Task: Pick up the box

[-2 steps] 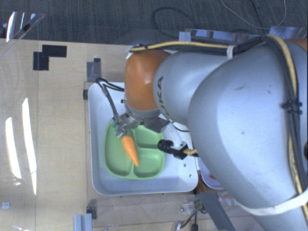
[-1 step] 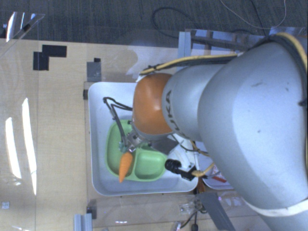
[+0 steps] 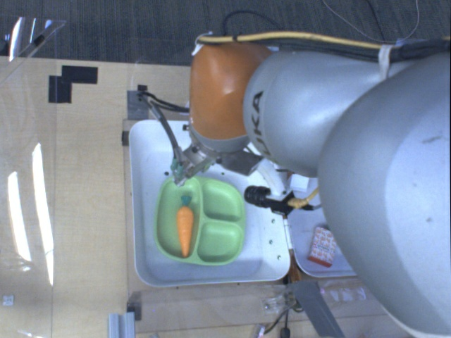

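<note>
orange carrot [image 3: 184,229], green tray [image 3: 220,225], red-and-white patterned box [image 3: 323,247], white bins [image 3: 144,189]

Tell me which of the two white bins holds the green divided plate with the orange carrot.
The left white bin holds the green divided plate with the orange carrot. The right white bin holds a small red patterned box instead.

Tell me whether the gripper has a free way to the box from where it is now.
Probably yes. The box lies alone in the right bin with nothing on it, but the gripper sits over the green plate in the left bin, so it must cross the divide.
</note>
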Controlling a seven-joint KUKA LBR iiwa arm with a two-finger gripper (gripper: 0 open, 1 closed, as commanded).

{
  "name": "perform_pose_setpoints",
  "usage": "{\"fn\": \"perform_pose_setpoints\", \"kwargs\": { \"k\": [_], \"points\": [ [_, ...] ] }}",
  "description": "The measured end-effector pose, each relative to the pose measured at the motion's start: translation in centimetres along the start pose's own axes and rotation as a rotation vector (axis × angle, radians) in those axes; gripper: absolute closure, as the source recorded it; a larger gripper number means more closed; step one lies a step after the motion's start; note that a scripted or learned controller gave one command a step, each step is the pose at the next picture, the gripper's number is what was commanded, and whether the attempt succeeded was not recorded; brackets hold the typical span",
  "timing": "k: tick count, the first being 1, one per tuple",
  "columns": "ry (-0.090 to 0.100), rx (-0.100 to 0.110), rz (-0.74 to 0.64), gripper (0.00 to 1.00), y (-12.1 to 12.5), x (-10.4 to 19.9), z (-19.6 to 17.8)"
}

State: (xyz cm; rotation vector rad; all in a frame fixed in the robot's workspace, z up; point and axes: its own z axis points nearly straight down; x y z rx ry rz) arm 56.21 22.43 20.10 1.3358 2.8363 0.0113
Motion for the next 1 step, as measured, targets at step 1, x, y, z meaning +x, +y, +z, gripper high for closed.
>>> {"fn": "perform_pose_setpoints", "kwargs": {
  "k": [1],
  "points": [
    [0.003, 0.002, -0.143, 1.00, -3.66, 2.70, 8.87]
  ]
}}
